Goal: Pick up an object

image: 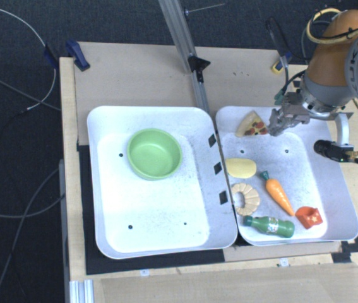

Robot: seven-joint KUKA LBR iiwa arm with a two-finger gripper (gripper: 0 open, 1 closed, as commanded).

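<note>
My gripper (276,126) hangs over the far end of the right bin (330,188), its tip right beside a pizza slice (250,124). Nearer the front of that bin lie a yellow lemon-shaped piece (240,167), an orange carrot (278,194), a tan ridged ring (246,198), a green bottle (269,226) and a small red piece (309,216). A green bowl (155,153) sits in the left bin (147,226). Nothing shows between the gripper and any object.
A metal pole (182,30) slants over the bench from the top down to the gap between the bins. Black clips (218,168) line the divide. Blue clamps (76,54) sit at the bench's far corners.
</note>
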